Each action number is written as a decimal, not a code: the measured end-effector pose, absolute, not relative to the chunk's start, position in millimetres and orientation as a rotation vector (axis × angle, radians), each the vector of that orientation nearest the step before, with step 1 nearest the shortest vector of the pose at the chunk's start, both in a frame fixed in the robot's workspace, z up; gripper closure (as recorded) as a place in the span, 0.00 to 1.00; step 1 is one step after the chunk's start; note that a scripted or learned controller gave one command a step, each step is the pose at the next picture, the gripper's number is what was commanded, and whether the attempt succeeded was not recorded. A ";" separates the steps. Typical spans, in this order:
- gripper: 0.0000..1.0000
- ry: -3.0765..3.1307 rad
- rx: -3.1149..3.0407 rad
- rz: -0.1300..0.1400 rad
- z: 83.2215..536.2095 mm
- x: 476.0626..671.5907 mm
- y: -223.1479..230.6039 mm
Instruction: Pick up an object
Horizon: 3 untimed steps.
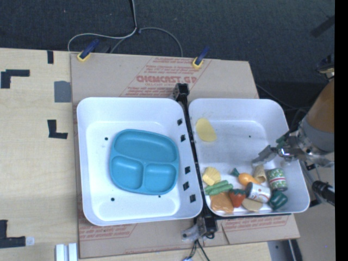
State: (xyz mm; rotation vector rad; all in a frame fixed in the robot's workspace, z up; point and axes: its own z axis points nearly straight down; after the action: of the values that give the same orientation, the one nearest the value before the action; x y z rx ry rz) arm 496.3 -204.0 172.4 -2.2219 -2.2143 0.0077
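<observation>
Seemingly claw (270, 155) hovers just above toy-food pile (244, 190) in right bin (234, 109)

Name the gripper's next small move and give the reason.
Probably lower the gripper a little toward the pile of toy food in the right bin. It sits just above and to the right of that pile, with nothing seen between its jaws.

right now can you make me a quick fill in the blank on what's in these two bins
1. The blue divided plate lies in the ____ bin of the camera view.
2. The pale yellow piece lies apart from the toy food pile, near the ____ between the bins.
3. The gripper reaches in over the right bin from the view's ____.

Missing words: left; divider; right
</observation>
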 end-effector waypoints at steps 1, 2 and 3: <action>0.00 -2.231 -2.218 0.000 82.1 546.8 -128.3; 0.00 -2.239 -2.225 -0.014 173.3 669.4 -129.7; 0.00 -2.227 -2.219 0.005 80.5 667.8 -101.1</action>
State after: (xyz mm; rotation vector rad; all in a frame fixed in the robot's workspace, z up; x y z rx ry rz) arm 667.8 -101.1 80.5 -2.2186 -2.2275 0.0053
